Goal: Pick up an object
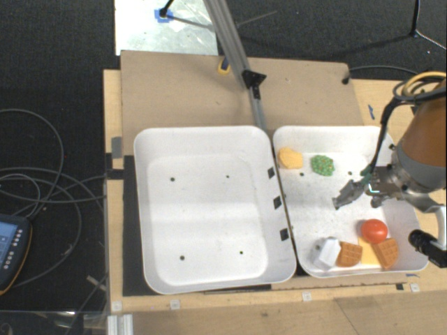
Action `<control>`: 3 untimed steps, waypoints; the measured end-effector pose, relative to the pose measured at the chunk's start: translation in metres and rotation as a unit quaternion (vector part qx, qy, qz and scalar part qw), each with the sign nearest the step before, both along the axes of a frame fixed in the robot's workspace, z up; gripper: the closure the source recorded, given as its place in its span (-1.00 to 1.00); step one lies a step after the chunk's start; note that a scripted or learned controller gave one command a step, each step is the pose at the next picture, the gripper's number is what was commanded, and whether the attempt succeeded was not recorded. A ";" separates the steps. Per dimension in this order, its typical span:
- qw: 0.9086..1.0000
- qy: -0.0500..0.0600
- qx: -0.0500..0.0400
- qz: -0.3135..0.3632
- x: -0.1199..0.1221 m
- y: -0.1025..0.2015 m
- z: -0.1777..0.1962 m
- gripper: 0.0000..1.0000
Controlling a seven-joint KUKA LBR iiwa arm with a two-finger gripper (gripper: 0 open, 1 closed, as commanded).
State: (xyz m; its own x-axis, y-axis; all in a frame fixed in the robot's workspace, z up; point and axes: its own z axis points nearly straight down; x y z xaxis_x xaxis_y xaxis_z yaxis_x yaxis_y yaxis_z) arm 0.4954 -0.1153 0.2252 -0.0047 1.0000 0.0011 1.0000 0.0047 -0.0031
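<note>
The right bin (307, 208) holds several small objects. A yellow lump (290, 159) and a green knobbly piece (322, 165) lie near its far edge. At its near edge sit a white and grey object (325, 252), an orange waffle-like piece (349, 255), a red ball (374, 230) and another orange piece (386, 251). My gripper (345, 197) hangs over the middle of this bin, left of the red ball, with nothing visible between its fingers.
The left bin (206, 208) stands beside the right one, with black clips (277, 202) along the shared rim. A grey pole (230, 33) slants in from the top. Cables lie on the floor at left.
</note>
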 end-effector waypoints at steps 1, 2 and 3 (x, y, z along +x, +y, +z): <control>1.000 -0.002 0.000 -0.001 0.001 0.000 0.002 -1.00; 1.000 0.000 0.000 -0.002 -0.003 -0.005 -0.042 -1.00; 1.000 0.000 0.000 -0.002 -0.001 0.004 -0.088 -1.00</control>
State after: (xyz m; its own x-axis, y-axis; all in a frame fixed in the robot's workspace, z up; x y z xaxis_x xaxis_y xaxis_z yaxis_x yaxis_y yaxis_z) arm 0.4946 -0.1113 0.1371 -0.0013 1.0000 0.0019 1.0000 0.0013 -0.0035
